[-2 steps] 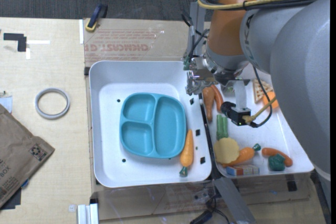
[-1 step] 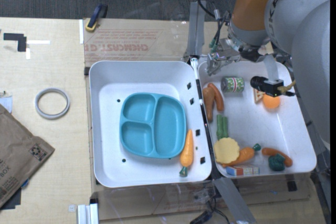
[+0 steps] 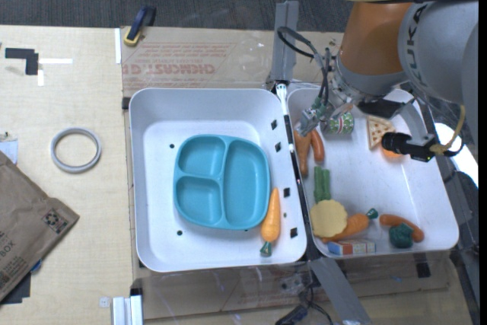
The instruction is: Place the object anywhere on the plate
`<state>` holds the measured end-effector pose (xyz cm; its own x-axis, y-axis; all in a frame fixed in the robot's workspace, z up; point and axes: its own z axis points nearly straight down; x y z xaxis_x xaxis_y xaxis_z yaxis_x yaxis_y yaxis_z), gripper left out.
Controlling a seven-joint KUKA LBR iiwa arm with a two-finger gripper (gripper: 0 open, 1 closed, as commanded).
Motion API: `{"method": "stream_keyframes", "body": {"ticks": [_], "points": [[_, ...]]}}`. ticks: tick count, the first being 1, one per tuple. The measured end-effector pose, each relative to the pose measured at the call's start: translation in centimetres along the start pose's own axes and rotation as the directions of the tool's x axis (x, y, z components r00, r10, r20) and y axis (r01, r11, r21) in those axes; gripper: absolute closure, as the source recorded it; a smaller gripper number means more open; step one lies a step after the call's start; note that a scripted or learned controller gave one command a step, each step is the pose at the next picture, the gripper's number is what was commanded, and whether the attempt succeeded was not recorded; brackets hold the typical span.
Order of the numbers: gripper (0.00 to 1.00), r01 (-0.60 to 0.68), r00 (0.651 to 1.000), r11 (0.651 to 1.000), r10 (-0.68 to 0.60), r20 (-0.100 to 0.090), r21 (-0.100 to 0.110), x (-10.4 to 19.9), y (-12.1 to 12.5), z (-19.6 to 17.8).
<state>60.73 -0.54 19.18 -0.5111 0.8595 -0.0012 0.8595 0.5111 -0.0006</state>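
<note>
— So the gripper [image 3: 329, 114] hangs over the right bin [image 3: 445, 198]; I can't tell how its jaws stand.
— And the carrot [image 3: 271, 215]?
— Beside the plate [image 3: 221, 180], touching its rim. A loose grab could roll it away.

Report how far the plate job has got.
Done: nothing lies on the blue plate; a toy carrot lies beside its right edge in the left bin. In hand: the gripper is over the right bin at a small can. Left: the placing.
</note>
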Motion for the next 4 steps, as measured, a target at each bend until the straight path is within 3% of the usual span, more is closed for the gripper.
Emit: {"method": "stream_keyframes", "body": {"ticks": [1,2,3,4], "points": [[1.00,0.182,0.983,0.983,-0.182,-0.001,0.000,6.7,0.2,0.0],[1.00,0.163,0.987,0.987,-0.163,0.001,-0.001,5.6,8.1,0.0],[1.00,0.496,0.868,0.868,-0.496,0.002,-0.002,10.1,11.8,2.3],[1.00,0.724,0.689,0.689,-0.724,0.003,-0.002,6.1,5.1,-0.1]]}}
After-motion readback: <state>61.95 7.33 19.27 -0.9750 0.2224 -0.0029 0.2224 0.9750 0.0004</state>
